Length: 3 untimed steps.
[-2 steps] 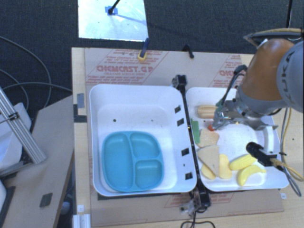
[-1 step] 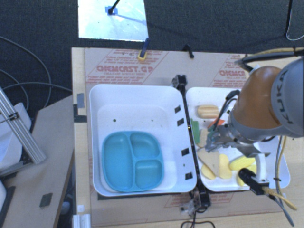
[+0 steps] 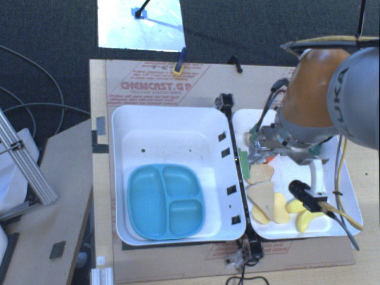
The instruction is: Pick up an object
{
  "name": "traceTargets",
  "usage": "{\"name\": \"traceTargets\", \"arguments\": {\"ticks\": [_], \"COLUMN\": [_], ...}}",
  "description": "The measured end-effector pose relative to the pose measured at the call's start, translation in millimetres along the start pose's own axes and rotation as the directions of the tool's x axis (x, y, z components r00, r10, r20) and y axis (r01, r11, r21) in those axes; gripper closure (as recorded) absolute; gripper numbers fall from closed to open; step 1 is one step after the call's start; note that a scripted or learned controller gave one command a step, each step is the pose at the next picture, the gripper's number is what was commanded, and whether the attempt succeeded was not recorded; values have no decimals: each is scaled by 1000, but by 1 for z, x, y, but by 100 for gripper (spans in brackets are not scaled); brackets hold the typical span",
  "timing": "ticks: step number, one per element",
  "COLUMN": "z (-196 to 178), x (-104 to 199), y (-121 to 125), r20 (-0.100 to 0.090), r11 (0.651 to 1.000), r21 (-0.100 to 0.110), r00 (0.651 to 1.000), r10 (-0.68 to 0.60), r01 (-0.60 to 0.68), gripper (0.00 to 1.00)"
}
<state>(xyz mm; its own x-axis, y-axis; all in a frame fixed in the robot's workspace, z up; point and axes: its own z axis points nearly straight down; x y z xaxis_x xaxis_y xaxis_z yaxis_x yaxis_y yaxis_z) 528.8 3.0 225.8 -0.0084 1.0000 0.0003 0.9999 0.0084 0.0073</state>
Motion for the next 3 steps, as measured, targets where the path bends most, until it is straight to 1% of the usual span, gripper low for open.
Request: {"name": "traceTargets", "arguments": {"ticks": [1, 2, 3], "z": [-6, 44, 42], "x": [-42, 27, 57], "y": [-44, 27, -45], "r20": [2, -2, -2], "r11": [1000, 1000, 1000], "r21": [6, 5, 11], "r00": [1000, 1000, 1000], "r10": [12, -3, 1], "r01": [-12, 3, -1], "gripper": [100, 100, 100]}}
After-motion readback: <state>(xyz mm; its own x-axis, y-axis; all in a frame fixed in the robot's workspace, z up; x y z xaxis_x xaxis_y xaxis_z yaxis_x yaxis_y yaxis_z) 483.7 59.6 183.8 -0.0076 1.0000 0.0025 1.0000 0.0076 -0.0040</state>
